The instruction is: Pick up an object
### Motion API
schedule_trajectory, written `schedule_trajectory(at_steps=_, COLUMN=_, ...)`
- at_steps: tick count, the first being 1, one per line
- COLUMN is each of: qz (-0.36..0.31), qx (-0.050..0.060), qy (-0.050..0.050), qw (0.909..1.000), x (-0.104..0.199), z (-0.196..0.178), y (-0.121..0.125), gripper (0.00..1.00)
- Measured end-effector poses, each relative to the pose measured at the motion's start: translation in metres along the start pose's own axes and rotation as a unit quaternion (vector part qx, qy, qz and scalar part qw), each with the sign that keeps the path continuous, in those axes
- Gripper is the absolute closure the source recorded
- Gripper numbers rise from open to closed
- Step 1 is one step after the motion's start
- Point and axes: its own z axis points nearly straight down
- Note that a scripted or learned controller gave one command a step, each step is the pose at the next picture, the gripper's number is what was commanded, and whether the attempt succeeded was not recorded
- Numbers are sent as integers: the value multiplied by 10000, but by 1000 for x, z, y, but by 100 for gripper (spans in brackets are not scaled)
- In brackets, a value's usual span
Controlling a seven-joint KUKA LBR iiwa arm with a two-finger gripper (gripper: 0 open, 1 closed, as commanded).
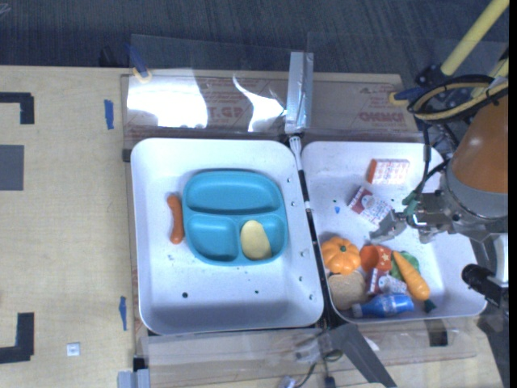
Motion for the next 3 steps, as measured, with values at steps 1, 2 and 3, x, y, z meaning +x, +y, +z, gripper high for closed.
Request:
schedule_trajectory(at_steps=1, qz=1151, qx=-72, qy=-11, qw=9933, x=1, z=100, y=21, gripper=0)
schedule_trajectory(at_steps=2, qz=770, qx=-27, qy=3, qw=9970, x=0, z=134, y=28, gripper=0)
schedule_trajectory(at_steps=3, qz=1667, qx=-20, qy=-4, qw=9860, x=-5, z=77, y=43, gripper=0)
